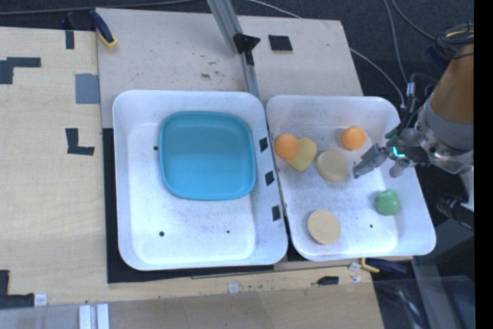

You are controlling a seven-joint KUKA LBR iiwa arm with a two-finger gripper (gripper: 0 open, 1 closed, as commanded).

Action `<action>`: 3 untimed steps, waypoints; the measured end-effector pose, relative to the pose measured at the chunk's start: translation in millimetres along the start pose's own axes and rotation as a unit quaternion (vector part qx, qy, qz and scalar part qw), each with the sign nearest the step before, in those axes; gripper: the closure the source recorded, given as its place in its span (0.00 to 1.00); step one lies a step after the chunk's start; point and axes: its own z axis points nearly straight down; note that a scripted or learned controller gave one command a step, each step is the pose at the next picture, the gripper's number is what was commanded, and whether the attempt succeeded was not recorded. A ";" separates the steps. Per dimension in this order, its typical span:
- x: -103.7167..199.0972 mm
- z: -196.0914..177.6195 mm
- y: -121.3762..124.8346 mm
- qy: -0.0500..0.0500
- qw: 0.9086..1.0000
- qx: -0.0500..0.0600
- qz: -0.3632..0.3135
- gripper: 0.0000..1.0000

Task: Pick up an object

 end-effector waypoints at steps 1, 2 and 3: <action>0.0 0.0 0.0 0.000 1.000 0.000 0.000 0.00; -1.0 62.6 -4.7 0.001 1.000 0.003 0.000 0.00; 4.8 106.4 -5.4 0.000 1.000 0.002 0.000 0.00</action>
